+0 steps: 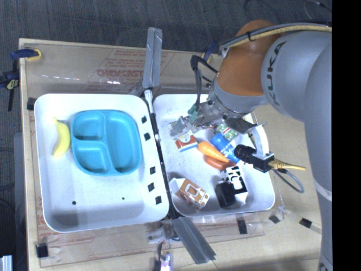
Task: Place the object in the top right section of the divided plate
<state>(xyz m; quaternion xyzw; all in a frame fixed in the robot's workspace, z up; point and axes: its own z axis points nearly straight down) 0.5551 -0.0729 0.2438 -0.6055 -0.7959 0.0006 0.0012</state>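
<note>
Two shallow white bins sit side by side on a pale bench (84,75) ringed by dark carpet. Inside the left bin (45,208), a blue divided plate (106,141) lies toward the far wall, its compartments bare, with a yellow banana (61,138) just beside its left rim and open white floor along the bin's near edge. The right bin (169,109) is crowded: an orange carrot-like piece (211,150) lies mid-bin beside a blue-and-white packet (223,143), a black-and-white block (237,179) and a small black item (224,193) sit near the front right corner, and a brown patterned box (192,194) rests by the front wall. The grey KUKA arm (282,66) with its orange band hangs over the bin's far right part, its gripper (189,122) low among silvery clutter near the far left corner; whether anything is held, or how far it is parted, cannot be told. Little free floor remains beyond the bin's middle left.
</note>
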